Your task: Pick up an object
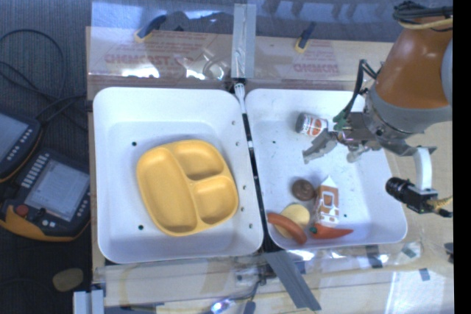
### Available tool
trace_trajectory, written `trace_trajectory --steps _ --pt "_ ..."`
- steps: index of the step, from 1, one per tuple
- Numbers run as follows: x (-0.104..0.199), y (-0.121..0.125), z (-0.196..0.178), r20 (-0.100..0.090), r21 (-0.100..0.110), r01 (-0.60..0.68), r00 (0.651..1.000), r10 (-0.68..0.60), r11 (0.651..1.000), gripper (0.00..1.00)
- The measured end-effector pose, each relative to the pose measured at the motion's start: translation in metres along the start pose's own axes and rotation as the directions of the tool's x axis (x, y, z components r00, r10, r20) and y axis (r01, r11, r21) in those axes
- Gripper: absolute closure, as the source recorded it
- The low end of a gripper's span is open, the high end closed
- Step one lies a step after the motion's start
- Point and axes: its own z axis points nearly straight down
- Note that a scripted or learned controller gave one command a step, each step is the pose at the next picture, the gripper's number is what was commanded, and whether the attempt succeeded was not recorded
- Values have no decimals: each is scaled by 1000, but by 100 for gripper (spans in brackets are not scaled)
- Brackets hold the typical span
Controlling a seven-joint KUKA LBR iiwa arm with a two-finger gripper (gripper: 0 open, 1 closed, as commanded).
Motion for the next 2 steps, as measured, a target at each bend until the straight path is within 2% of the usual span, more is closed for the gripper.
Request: trace_trajectory --steps 1,2 --pt "-23 -17 128 16 -30 252 968 -252 967 0" --pt "-23 -15 119 16 -30 252 968 -252 967 100"
